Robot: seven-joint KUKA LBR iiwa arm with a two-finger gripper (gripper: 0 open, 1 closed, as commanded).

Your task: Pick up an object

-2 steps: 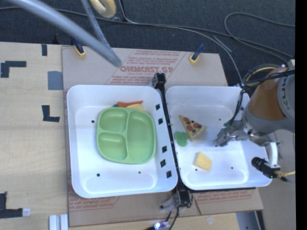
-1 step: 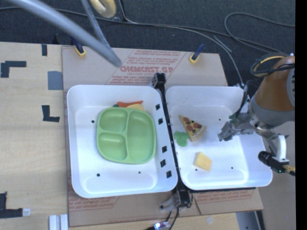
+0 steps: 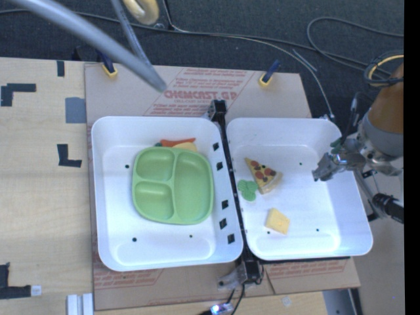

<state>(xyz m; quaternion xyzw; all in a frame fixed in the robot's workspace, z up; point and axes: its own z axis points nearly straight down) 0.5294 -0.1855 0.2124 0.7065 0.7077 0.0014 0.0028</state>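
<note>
In the right bin lie a pizza slice, a small green piece touching its left side, and a yellow cheese wedge nearer the front. My gripper hangs over the right part of that bin, well to the right of the pizza slice, with nothing seen between its fingers. The left bin holds a green divided plate, with an orange and yellow piece peeking out behind its far edge.
The arm's orange band and grey wrist stand beyond the right bin's right wall. Black clips run along the divider between the bins. Cables cross the dark floor behind the bench. A grey pole slants across the upper left.
</note>
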